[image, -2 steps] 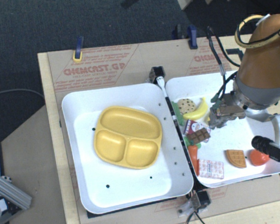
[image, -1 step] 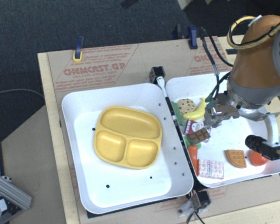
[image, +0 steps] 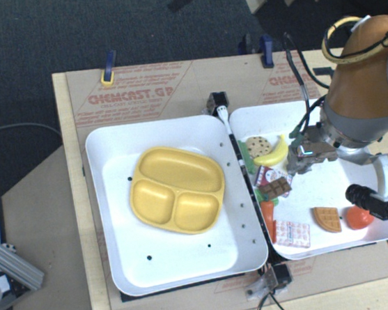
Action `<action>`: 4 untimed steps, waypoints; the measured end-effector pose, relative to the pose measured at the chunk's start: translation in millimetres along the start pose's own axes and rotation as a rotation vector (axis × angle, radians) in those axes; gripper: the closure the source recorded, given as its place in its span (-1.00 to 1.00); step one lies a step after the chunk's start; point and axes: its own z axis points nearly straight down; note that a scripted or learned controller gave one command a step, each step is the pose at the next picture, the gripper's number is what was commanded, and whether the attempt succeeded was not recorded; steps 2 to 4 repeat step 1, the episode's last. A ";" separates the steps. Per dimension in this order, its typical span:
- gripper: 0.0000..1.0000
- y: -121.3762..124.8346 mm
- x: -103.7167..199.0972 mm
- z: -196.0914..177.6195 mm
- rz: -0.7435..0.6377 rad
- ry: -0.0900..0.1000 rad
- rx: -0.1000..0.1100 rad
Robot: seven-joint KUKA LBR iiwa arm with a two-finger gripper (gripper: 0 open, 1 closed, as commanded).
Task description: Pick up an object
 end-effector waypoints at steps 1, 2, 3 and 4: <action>1.00 -1.8 -2.9 20.4 0.002 0.001 0.008; 1.00 -1.8 -2.9 20.4 0.002 0.001 0.008; 1.00 -1.8 -2.9 20.4 0.002 0.001 0.008; 1.00 -1.8 -2.9 20.4 0.002 0.001 0.008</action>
